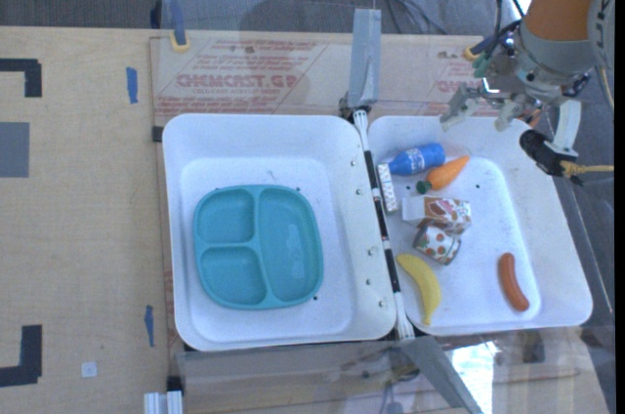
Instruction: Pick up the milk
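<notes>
Far left: the left bin (pixel 179 144), carrying a teal divided plate (pixel 258 246) set toward its near edge.

Across the middle rim, in the right bin (pixel 549 207): a blue bottle (pixel 414 158) lying near the far-left corner, with a carrot (pixel 448 173) just beside it. Then the milk (pixel 448 211), taken to be the small white carton with red-brown patches, lying on its side about mid-bin, toward the left wall, touching a second spotted pack (pixel 437 242) on its near side. Toward the near edge, a banana (pixel 422 283); further right, a sausage (pixel 514 282), well apart.

Judged light, stiff-walled but crushable, with a smooth printed skin likely to slip. Best taken across the two flat faces at mid-body, with moderate squeeze only. Little room on the near side, given the neighbouring pack, so better to straddle it the other way.

Rightmost: the gripper (pixel 481 114), hanging over the bin's far edge, fingers spread, pinching nothing, well apart from the carton.
</notes>
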Controlling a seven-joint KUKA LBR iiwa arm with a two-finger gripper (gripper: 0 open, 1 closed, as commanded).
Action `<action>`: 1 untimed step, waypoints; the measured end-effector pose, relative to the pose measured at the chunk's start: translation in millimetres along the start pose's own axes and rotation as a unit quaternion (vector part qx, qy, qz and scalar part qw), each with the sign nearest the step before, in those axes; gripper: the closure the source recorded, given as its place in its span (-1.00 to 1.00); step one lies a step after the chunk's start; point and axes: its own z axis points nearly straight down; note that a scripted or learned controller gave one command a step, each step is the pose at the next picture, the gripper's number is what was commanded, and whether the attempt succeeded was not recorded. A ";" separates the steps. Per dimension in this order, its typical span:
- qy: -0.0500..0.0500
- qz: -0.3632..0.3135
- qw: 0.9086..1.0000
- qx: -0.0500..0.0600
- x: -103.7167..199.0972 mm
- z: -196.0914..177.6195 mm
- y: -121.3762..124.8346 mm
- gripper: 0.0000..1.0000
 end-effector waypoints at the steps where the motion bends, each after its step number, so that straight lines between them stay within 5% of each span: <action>1: 0.000 -0.048 0.999 0.000 -14.2 103.9 -64.3 -1.00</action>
